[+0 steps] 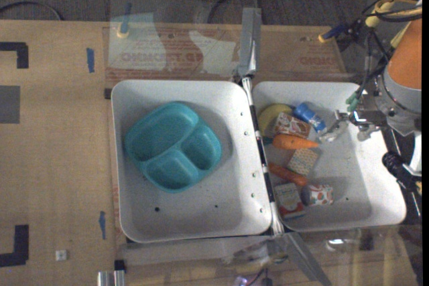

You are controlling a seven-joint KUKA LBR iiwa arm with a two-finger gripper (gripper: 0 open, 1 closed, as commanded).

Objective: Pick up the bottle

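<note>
Blue-capped, the bottle (310, 115) is seen in the right bin (375, 204), near its far edge, crowded by toys. The hand (343, 121) hovers beside it, its spread not discernible. A neighbour could be grabbed instead.

**Lighting and Image Quality**

I see even, moderately bright overhead light. The white bins (127, 144) read slightly bluish. The teal tray (173, 145) casts a soft shadow on its right. Clear plastic (167, 43) shows faint glare. Overall focus is soft, grainy.
</note>
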